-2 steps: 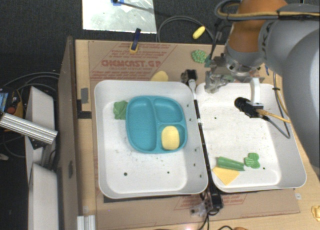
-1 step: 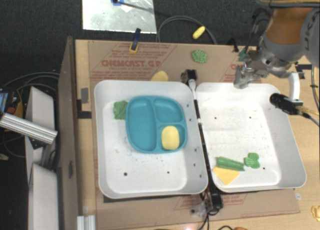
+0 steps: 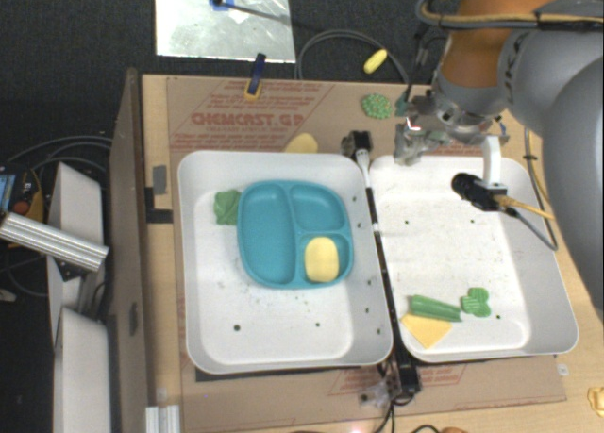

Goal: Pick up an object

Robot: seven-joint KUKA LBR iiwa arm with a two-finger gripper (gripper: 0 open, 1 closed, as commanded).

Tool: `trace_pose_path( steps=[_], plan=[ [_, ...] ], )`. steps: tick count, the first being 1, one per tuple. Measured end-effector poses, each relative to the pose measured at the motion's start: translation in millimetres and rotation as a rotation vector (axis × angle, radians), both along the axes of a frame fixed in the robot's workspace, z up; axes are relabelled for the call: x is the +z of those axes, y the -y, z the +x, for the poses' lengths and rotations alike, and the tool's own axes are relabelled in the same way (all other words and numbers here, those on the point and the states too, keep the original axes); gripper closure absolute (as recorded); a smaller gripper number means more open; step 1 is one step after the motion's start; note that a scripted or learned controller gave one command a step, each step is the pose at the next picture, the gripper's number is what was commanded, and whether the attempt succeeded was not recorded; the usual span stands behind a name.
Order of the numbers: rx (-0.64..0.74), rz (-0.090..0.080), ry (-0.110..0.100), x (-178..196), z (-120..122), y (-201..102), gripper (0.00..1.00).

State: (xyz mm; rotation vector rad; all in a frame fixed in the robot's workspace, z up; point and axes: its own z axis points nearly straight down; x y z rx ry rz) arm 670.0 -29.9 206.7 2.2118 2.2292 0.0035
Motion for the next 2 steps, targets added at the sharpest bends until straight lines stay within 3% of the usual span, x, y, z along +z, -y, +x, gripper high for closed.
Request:
trace_pose_path(
  steps=[1, 2],
  plan=[
    [-0.008, -0.003, 0.007, 72.5, -0.3, 37.6, 1.0],
    [0.002, 0.002, -0.008, -22.7, -2.6, -33.4, 1.0]
  ],
)
